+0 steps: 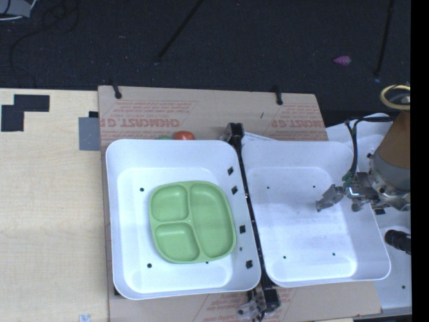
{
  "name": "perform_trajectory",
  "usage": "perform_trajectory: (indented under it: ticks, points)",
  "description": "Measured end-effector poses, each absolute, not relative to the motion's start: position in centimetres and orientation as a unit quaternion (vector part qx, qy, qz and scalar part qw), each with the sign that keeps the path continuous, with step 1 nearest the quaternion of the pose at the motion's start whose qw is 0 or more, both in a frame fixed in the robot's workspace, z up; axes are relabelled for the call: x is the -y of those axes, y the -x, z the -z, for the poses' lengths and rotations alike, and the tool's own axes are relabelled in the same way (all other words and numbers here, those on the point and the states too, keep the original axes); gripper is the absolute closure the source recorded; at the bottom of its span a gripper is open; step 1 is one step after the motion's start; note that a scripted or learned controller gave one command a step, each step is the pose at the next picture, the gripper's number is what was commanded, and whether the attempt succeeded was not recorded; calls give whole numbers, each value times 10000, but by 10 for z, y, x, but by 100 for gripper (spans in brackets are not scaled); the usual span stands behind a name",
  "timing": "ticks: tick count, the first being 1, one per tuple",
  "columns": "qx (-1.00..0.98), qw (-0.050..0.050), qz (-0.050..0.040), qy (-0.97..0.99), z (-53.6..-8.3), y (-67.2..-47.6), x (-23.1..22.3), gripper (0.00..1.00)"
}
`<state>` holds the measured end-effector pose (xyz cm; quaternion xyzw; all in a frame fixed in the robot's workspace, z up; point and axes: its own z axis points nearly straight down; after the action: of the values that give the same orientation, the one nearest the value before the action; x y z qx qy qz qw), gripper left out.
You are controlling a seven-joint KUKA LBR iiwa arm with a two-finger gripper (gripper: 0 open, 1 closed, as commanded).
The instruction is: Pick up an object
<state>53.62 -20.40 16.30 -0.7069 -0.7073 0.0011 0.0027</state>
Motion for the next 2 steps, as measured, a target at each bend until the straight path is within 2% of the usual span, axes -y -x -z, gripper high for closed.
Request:
perform_trajectory:
  ticks: [1, 2]
  points:
    - [7070, 31, -11, 7072, -115, -536, 194, 0]
    - [7067, 19, -8, 7075, -86, -536, 193, 0]
